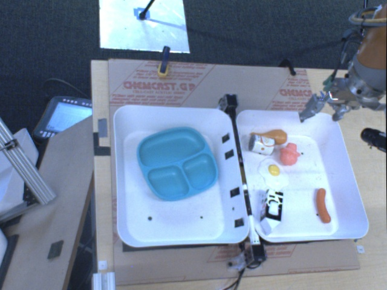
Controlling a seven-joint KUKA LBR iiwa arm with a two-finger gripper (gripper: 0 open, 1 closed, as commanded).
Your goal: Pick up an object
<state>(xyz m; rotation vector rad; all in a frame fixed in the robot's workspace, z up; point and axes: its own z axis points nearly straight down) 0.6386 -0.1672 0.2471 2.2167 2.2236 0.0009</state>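
The claw (321, 106) hangs at the top right, just above the far rim of the right bin (344, 156). Its two fingers (308, 110) stand apart, so it is open, and nothing sits between them. The grey arm (369, 59) with its orange band comes in from the right side.

Below the claw, inside the right bin, lie the small toys. Closest to the claw is a brown bread roll (273, 136), and a little can (261, 144) with a white label rests right against it. Just beside them on the right is a pink toy (289, 154) (it looks a bit like a strawberry, but it is hard to tell). Under that is a fried egg (273, 170), white with a yellow middle. Near the front of the bin a black and white carton (273, 205) leans by the left wall. An orange sausage (323, 205) lies by itself on the right side, well apart from the others.

The left bin (127, 222) sits side by side with the right one, and they touch along the middle. In it lies a blue plate (176, 162) with three parts.

Both bins rest on a sheet of cardboard (199, 80) with red letters, on the counter (100, 95). A yellow clip (164, 69) sits at the far edge of the cardboard. Behind it, on the dark floor, lies a shiny square sheet (121, 23). At the far left is a tablet (63, 118).
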